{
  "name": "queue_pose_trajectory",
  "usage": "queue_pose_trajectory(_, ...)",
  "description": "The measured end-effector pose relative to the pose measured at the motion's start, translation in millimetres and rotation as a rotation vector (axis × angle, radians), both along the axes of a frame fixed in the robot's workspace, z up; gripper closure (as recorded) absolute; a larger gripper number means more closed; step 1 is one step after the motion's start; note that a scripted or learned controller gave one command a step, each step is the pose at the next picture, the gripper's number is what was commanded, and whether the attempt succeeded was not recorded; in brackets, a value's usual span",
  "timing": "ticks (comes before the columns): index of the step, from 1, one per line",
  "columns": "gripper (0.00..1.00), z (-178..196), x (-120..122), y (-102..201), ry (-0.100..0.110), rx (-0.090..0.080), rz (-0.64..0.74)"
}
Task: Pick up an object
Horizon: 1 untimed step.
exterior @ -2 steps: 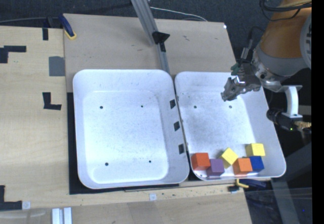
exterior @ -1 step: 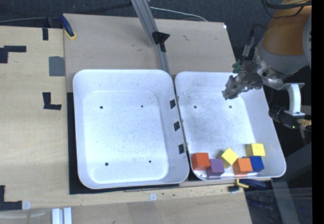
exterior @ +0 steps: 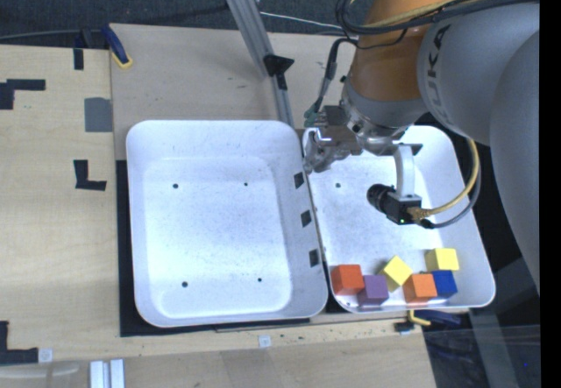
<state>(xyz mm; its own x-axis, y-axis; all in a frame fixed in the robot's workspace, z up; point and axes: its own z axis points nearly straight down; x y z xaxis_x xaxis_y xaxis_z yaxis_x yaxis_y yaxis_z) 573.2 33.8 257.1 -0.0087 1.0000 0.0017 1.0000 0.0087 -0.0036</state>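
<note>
Nearest the camera, six small blocks are sitting in a loose row along the near wall of the right bin (exterior: 473, 229), and the row is running left to right. From the left, an orange block (exterior: 348, 277) is lying against a purple block (exterior: 375, 288). A yellow block (exterior: 397, 270) is resting just beyond them, turned so that a corner is pointing toward the near wall. A second orange block (exterior: 421, 286) is touching a blue block (exterior: 444, 283), and a second yellow block (exterior: 444, 258) is sitting just behind the blue one. All look roughly cubic, so none is showing a clear long axis, and their touching faces are hiding one another. The left bin (exterior: 140, 202) is lying beside the right one, their rims meeting along the middle. Farther back, the gripper (exterior: 321, 150) is hanging over the far left corner of the right bin, well apart from the blocks. It is small and cluttered with metal parts, so whether it is open or closed cannot be told; nothing is visibly in its grasp. A black cylindrical part (exterior: 390, 201) with a yellow cable is jutting from the wrist over the bin floor. The arm (exterior: 473, 53), orange band uppermost, is covering the bin's far right corner and running off the right edge. A slanted metal pole (exterior: 245, 10) is rising at the far side.
</note>
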Motion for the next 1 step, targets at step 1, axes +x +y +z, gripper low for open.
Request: queue_pose_trajectory(1, 1.00, 10.6, 0.0, -3.6, 0.000, -0.002, -0.004)
